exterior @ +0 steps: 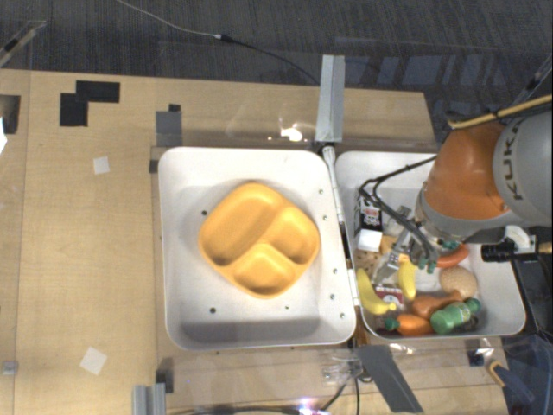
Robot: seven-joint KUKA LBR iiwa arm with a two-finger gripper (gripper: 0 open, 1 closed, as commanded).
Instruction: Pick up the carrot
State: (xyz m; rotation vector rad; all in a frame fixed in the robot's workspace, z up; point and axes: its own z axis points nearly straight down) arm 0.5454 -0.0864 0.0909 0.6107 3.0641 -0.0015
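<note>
On the wooden bench (78,258), the left bin (181,318) holds a yellow divided tray (259,238), while the right bin's (510,318) near edge crowds the carrot (413,323) beside a green bottle (451,317) under the gripper (408,258).

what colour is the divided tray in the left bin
Yellow-orange all over, with three compartments; the divided tray shows plainly in the camera view.
</note>
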